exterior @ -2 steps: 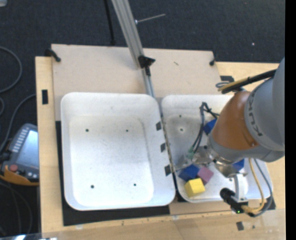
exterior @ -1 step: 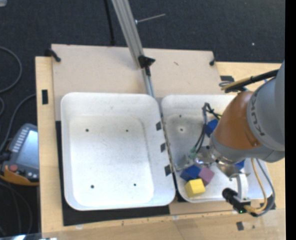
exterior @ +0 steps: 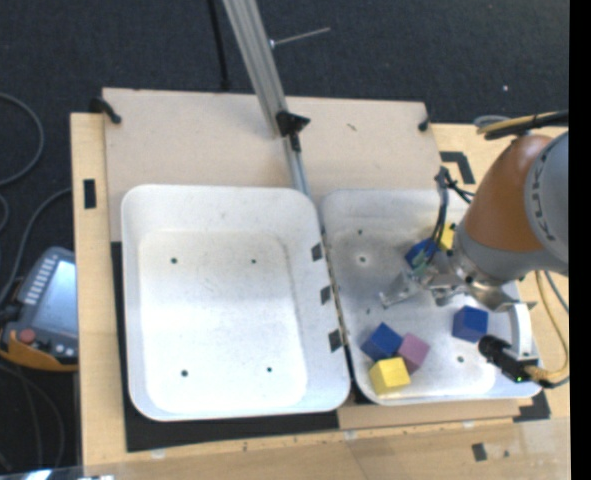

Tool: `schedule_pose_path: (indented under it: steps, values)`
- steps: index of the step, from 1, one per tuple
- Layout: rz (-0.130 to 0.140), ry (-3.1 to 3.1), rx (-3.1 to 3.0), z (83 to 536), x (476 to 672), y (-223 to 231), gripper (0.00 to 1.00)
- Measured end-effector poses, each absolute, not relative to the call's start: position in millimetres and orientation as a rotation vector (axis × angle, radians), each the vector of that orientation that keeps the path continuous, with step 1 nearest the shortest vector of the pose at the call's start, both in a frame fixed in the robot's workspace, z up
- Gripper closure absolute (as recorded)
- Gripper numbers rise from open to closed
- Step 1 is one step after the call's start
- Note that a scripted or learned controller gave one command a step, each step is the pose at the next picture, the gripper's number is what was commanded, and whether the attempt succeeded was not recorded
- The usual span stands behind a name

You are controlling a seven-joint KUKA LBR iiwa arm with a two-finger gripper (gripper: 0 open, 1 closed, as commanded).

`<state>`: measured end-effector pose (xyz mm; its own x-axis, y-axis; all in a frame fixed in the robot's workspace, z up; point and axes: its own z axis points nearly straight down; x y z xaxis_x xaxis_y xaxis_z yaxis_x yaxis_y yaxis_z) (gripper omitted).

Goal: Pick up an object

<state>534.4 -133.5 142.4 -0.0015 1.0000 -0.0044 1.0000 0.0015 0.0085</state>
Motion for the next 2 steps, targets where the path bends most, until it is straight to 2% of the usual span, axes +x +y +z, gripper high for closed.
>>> schedule_pose_path:
  steps: [1,2]
  values:
    - [0.000,2.224,2.216,111.6,561.7,-123.7,0.00]
    - [0.004,2.216,2.220,97.6,507.6,-99.0,0.00]
